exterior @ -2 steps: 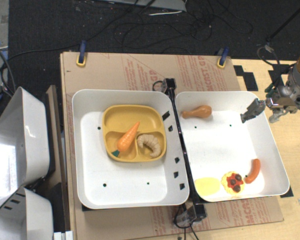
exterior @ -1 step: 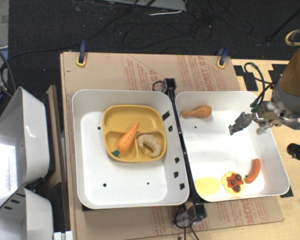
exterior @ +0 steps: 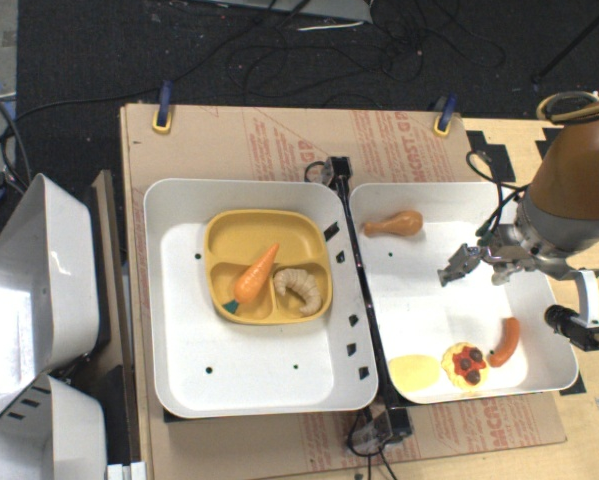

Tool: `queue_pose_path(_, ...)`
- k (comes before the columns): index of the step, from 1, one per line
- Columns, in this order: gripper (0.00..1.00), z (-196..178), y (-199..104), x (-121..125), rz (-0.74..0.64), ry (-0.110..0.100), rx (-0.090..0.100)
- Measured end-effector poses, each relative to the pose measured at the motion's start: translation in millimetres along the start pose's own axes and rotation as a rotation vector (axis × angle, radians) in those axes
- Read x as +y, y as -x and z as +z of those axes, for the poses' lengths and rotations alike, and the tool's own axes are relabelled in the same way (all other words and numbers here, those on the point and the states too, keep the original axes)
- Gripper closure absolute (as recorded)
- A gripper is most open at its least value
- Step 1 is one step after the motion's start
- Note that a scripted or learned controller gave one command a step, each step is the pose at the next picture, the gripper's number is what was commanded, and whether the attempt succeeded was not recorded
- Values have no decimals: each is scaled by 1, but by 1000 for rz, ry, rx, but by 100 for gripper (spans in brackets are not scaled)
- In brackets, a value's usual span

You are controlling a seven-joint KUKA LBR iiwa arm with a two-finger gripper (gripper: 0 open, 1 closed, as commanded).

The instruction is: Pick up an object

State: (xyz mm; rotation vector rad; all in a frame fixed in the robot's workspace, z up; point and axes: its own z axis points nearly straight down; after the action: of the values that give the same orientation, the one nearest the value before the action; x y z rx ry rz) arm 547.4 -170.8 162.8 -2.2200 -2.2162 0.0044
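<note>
My gripper (exterior: 482, 269) hangs over the middle of the right bin (exterior: 419, 298), its fingers (exterior: 459, 266) spread open with nothing between them. A tan chicken drumstick (exterior: 394, 226) lies up and to the left of it, near the bin's far wall. Below the gripper, by the near right corner, lies a red sausage (exterior: 505, 341). Beside the sausage are a small round piece with red and dark toppings (exterior: 466, 362) and a flat yellow disc (exterior: 413, 371). The arm's orange band (exterior: 577, 173) enters from the right.
The left bin (exterior: 179, 358) holds a yellow divided plate (exterior: 267, 230) with an orange carrot (exterior: 256, 274) and a pale shrimp (exterior: 301, 288) on it. A black divider strip (exterior: 360, 298) runs between the bins. White boxes (exterior: 34, 288) stand at the far left.
</note>
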Motion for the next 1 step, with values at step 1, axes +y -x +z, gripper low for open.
queue_pose_path(1, 0, 44, -1, 3, 0, 2, -1)
